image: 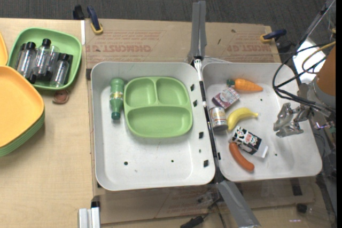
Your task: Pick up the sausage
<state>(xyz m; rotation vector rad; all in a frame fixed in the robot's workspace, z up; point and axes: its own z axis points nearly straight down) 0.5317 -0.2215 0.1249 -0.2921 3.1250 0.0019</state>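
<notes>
The hand [288,120] is seen over the right part of the right bin [307,168], above bare white floor, with nothing between its metal fingers; whether those fingers are apart or together cannot be told from this slanted view. The sausage [241,156] is found low in the same bin, lying flat at a slant, well apart from the hand and toward the bin's left half. Its upper end is touched or nearly touched by the black-and-white carton [249,141], which lies just above and to its right. A banana [241,116] is set above the carton, a small can [217,117] beside the divider, a purple packet [226,97] higher up and a carrot [248,85] near the top edge. In the left bin [107,168] a green divided plate [158,106] and a green bottle [116,97] are kept, out of the way of the job.

The step in hand is judged to be the approach: no grasp has been made and the sausage is untouched. For the next move, the hand would need to be carried left and toward the near edge until it is centred over the sausage, then turned so that the fingers straddle its narrow width across the long axis. The lower, free end is probably the safer place to be gripped, since the carton crowds the upper end and could be caught or pushed. A clean descent to the bin floor is then called for before closing.
</notes>
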